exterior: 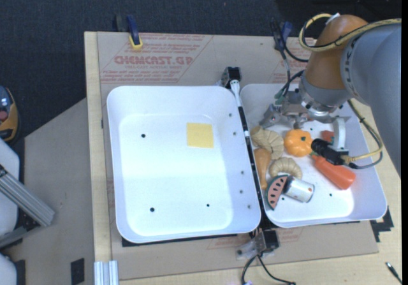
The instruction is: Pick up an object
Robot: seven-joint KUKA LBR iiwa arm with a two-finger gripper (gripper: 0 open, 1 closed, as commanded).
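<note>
Two shallow white bins side by side: the left bin [127, 213] and the right bin [363, 204]; one yellow square [200, 135] in the left; in the right, one orange pumpkin-like piece [297, 143]; one orange carrot-like piece [336, 174]; one watermelon slice [276, 190]; one silver cylinder [299, 190]; two tan pastry-like pieces, one upper [268, 139], one lower [285, 166]; two blue clamps, left [134, 30] and right [284, 33], at the board's top edge.
</note>
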